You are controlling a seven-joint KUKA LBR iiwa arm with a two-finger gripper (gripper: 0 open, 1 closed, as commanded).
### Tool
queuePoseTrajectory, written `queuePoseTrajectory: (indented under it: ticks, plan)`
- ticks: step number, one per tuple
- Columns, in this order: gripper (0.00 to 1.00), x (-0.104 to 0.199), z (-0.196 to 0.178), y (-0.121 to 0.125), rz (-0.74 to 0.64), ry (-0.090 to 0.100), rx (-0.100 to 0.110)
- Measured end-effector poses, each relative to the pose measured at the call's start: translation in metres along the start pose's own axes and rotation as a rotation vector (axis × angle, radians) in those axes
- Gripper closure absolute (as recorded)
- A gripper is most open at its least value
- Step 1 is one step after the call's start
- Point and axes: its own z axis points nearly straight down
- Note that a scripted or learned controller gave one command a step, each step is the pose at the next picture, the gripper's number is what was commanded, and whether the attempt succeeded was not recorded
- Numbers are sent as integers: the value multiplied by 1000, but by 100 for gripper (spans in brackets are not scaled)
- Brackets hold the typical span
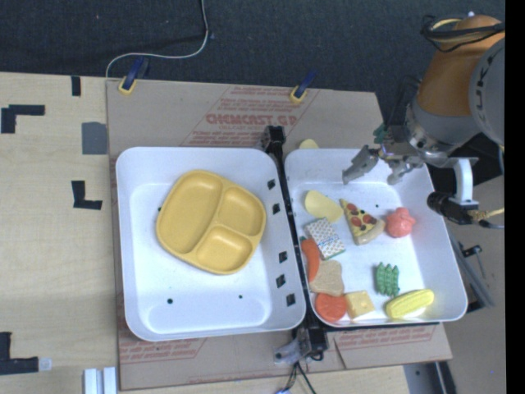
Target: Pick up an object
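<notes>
**Hand hovering open over the right bin's far edge**

On the bench [49,220], the left bin [139,302] is holding a yellow divided plate [211,221], lying tilted toward the near right. The right bin [426,245] is carrying the toy foods: a pale yellow piece [322,206] is sitting near the dividing wall, with a checkered cracker [326,238] just below it and an orange strip [312,258] beside that. A slice of toast [329,278] is resting against a red round piece [331,306] and a small yellow cube [359,304] at the near edge. A pizza slice [362,222] is lying toward the middle, a pink round piece [399,222] just to its right. Lower down, a green ridged piece [386,278] is standing apart, and a yellow corn cob [409,303] is lying near the corner.

The hand [379,167] is hanging above the far part of the right bin with its fingers spread apart (nothing is sitting between them), well apart from the corn cob and nearest the pizza slice
</notes>
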Motion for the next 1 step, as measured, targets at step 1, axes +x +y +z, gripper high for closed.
queuePoseTrajectory:
  ticks: [1]
  plan:
    - [0,-26,136,-11,2,0,1]
